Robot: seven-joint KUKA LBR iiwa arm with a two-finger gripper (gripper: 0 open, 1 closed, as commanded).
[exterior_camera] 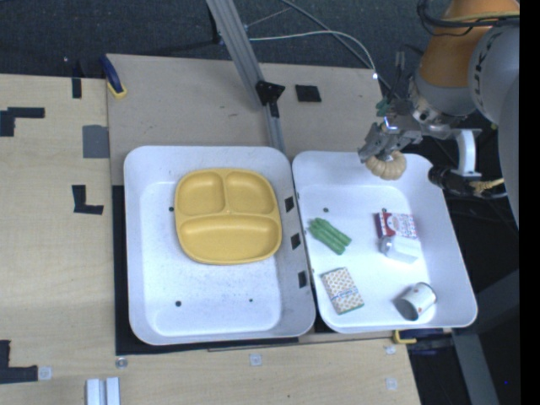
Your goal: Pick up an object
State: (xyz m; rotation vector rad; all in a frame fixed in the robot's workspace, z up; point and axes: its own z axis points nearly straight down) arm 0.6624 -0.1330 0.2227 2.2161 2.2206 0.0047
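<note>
My gripper [384,150] reaches in from the right over the far edge of the right bin [439,306]. Its fingers are closed on the top of a small tan, ribbed round object [389,168], which sits right under the fingertips by the bin's back rim. In the same bin lie a green ridged piece [329,235], a red and white packet [397,231], a patterned small box [342,290] and a white and grey cup on its side [417,299].
The left bin [152,310] holds a yellow divided plate [228,215]. A grey metal pole [240,45] slants down to the gap between the bins. Cables run across the dark floor behind the bench.
</note>
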